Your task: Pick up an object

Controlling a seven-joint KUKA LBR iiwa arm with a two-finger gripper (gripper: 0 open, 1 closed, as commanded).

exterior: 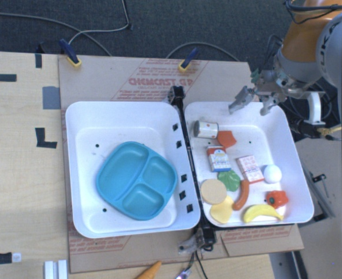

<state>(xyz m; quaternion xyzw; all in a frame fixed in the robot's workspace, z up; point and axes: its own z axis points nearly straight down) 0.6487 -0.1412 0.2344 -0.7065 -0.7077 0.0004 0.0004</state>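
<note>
Objects: a cluster of toy foods and small packages in the right bin (291, 156), none yet lifted. They include a silver can (205, 129), an orange block (226, 139), a blue-and-red carton (219, 158), a pink-and-white box (250, 168), a white ball (272, 174), a green piece (230, 181), a tan disc (213, 191), a red sausage (241, 195), a red tomato-like piece (277, 199), a pale yellow piece (220, 213) and a yellow banana (262, 213).
Claw: the claw (254, 102) sits over the far rim of the right bin, its two fingers spread apart, nothing between them and touching no object.
Position relative to claw: the silver can and orange block lie nearest, below and to the left; the banana and tomato-like piece lie farthest, well below it.
Orientation: the can lies on its side, long axis running left to right; the sausage is tilted, upper end toward the claw; the banana lies roughly crosswise, curved.
Left bin (78, 156): holds a blue divided plate (136, 180), well left of the claw.
Desk (20, 173): carries both bins on a cardboard sheet (153, 80).
</note>
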